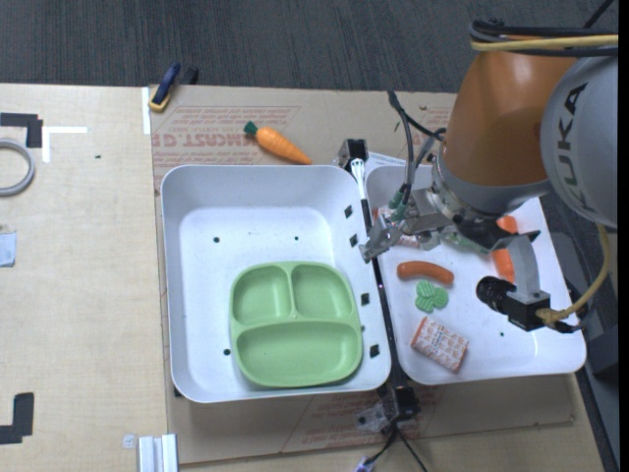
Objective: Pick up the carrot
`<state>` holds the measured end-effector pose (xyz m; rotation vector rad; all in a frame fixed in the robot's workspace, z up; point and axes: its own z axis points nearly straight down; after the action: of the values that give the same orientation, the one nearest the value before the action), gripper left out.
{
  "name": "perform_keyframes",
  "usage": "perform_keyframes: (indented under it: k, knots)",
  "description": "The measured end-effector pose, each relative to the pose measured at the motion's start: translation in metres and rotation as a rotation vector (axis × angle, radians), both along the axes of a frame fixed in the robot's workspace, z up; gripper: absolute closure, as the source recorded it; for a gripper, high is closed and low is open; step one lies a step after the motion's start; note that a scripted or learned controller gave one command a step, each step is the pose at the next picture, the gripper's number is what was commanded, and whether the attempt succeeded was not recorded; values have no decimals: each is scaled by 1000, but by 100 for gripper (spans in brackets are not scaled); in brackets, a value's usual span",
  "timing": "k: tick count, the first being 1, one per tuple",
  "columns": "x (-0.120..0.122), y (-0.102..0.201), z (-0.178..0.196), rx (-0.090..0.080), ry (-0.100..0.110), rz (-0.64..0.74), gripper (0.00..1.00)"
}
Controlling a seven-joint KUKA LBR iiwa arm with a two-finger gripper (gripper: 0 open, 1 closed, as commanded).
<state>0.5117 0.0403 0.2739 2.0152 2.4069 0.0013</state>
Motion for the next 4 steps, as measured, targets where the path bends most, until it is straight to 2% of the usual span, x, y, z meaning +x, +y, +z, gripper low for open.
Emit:
perform_keyframes:
  k: [1,2,3,4]
  knots:
    - [24,-14,1,0,1,-9,0]
    - [7,9,23,0,-2,172,0]
    - [-11,17,49,-1,-1,394,0]
    - [18,0,52,-2,0,572,0]
